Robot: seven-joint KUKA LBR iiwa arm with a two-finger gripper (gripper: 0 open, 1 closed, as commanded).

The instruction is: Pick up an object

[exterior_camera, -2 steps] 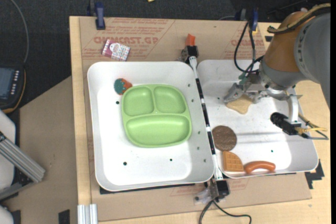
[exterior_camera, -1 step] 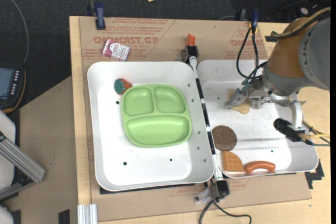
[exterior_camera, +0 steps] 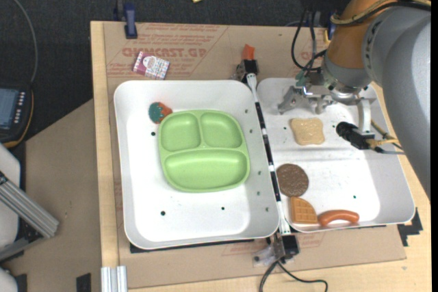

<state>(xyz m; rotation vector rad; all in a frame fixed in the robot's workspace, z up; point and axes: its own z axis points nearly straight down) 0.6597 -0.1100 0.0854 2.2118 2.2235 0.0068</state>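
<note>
In the right bin (exterior_camera: 356, 178) lie a pale slice of toast (exterior_camera: 306, 131), a round brown patty (exterior_camera: 292, 178), a small waffle (exterior_camera: 302, 211) and a reddish sausage (exterior_camera: 338, 217). My gripper (exterior_camera: 303, 103) hovers at the bin's far end, just beyond the toast. Its metal fingers are spread open with nothing between them. The arm comes in from the right, its orange band above the wrist. The patty, waffle and sausage sit near the bin's front left corner, well away from the gripper.
The left bin (exterior_camera: 137, 181) holds a green divided plate (exterior_camera: 202, 150) and a small teal and orange toy (exterior_camera: 160, 111) at its far left. A pink card (exterior_camera: 150, 64) and a blue clamp (exterior_camera: 129, 18) lie on the bench behind the bins.
</note>
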